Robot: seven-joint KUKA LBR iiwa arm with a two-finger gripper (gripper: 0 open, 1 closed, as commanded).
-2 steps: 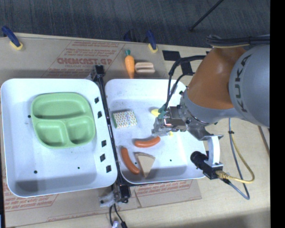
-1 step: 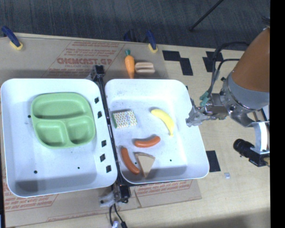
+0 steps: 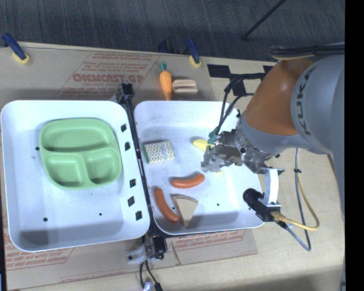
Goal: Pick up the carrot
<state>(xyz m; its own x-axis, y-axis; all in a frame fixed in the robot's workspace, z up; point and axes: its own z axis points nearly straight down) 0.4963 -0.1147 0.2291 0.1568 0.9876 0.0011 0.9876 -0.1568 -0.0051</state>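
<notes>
At the near edge of the right-hand shallow white plastic bin [image 3: 188,226], toward six o'clock, a tan wedge-shaped slice of toy bread [image 3: 185,208] lies touching a reddish-orange toy sausage [image 3: 165,204] that runs along the bin's left wall. Just beyond them a second orange-red sausage [image 3: 187,180] lies crosswise near the bin's middle, with bare floor around it on every side. At nine o'clock of the bin sits a pale, speckled square block [image 3: 159,152], near the black clips on the divide between the bins.

The metal two-finger gripper [image 3: 213,160] hangs over the bin's three o'clock side, beside a small yellow toy piece [image 3: 199,143]; I cannot tell how far apart it stands, and nothing is visibly held. The grey arm with its orange band [image 3: 285,105] covers the bin's right rim, so open room lies mainly toward the left and far parts of the bin floor.

The left-hand white bin [image 3: 24,217] holds a pale green three-compartment plastic tray [image 3: 80,151], with bare floor toward the near edge.

The small orange toy carrot with a green top [image 3: 165,82] lies outside both bins, on the brown cardboard sheet [image 3: 103,74] at twelve o'clock, just past the right bin's far rim. A tan-and-pink toy bun [image 3: 184,87] sits just beside it to the right. The cardboard carries red print reading partly "CHEMCAST"; the arm shows "KUKA" lettering. Blue clamps [image 3: 16,48] pin the cardboard's far edge to the tabletop [image 3: 303,259].
</notes>
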